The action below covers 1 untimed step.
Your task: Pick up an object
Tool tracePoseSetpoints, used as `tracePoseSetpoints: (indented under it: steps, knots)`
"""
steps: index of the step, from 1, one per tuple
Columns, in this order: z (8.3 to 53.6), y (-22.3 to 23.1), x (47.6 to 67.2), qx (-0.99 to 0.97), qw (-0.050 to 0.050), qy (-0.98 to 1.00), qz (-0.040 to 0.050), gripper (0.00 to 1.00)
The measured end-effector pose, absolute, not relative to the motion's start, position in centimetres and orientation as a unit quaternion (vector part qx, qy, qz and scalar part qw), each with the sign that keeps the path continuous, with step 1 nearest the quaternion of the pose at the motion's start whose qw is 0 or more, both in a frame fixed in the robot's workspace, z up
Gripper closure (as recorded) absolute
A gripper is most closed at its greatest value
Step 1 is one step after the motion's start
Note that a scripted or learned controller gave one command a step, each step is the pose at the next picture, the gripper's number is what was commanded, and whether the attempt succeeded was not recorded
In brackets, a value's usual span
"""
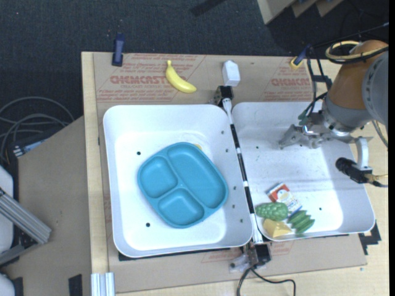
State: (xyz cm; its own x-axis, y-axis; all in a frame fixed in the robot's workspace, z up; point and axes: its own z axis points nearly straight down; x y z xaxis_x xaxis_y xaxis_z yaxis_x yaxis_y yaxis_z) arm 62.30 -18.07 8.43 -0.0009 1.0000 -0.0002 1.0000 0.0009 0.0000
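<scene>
Camera view: two-finger metal gripper (303,134) hangs over right shallow white bin (321,165), upper half, fingers splayed wide, nothing between them. Heap of small green, yellow and red toy foods (282,213) sits at that bin's near-left corner, well apart — likely untried target.

Blue tray (181,184), yellow banana (179,79), white bins (117,140)
</scene>
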Motion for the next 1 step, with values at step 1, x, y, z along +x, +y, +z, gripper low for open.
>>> tracePoseSetpoints:
  steps: [1]
  knots:
    - [13.21,-16.72,49.62,0.708,-0.001,0.707,-0.0004,0.00]
